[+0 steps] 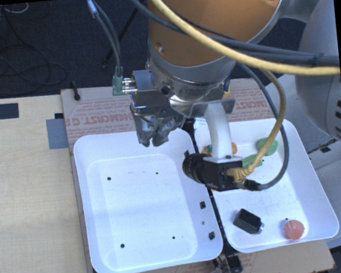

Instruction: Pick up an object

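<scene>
Closest to your lens looms the arm's orange band [206,14], crowding the top of the view because the arm leans in over both bins. Below it, the gripper [154,134] hangs above the far rim of the left bin [82,190]. From this angle you cannot tell how far the claw is open, and nothing can be seen in its grasp.

Everything worth picking lies in the right bin [312,172]. A black block [247,221] and a pinkish ball [293,229] sit apart near its front edge. A green piece [268,147] and an orange piece [233,148] sit toward the back, the orange one partly hidden by the robot's own hardware.

You should judge the pick as not yet begun, since the gripper is over the wrong bin. The block and ball look like the easier targets, lying in the open with room around them.
</scene>
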`<move>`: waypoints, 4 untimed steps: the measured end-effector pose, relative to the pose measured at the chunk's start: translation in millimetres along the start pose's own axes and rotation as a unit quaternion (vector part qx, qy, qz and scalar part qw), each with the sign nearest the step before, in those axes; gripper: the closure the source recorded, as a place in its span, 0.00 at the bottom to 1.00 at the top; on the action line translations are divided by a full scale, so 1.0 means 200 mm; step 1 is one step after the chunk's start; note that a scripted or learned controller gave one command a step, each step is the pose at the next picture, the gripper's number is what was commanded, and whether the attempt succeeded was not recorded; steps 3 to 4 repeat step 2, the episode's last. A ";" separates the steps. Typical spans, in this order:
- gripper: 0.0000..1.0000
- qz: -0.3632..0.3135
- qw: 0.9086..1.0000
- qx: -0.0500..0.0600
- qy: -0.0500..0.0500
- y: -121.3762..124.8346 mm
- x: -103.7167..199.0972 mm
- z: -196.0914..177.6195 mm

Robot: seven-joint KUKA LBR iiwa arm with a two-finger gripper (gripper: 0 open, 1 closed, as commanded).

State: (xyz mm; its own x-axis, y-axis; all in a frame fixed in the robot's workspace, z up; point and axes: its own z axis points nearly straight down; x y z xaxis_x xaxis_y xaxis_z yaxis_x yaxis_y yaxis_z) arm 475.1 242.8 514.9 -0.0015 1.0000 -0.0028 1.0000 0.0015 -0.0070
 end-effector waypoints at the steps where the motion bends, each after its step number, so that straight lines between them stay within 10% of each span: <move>1: 1.00 0.001 1.000 -0.003 0.001 0.29 -0.03 -0.12; 2: 1.00 0.000 1.000 0.000 0.000 0.04 0.00 -0.11; 4: 1.00 0.000 1.000 0.000 0.000 0.04 0.00 -0.11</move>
